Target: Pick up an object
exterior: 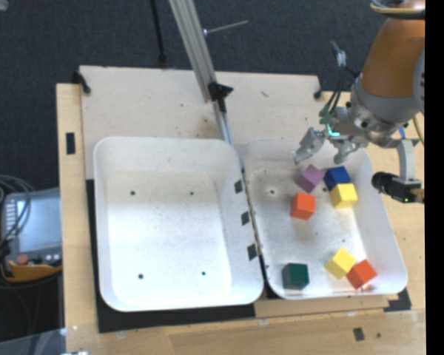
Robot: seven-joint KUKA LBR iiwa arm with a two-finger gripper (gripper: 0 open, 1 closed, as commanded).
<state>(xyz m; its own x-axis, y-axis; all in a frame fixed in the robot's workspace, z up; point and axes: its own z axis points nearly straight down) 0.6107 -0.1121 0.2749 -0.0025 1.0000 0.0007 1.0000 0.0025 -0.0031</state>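
Gripper point(325, 148) hangs w/ fingers spread and nothing between them, just above the purple block point(309, 177) near the far end of the right bin point(381, 228). Blue block point(337, 176) and a yellow block point(344, 194) sit beside it, orange block point(303, 205) nearby; left bin point(107, 198) alongside.
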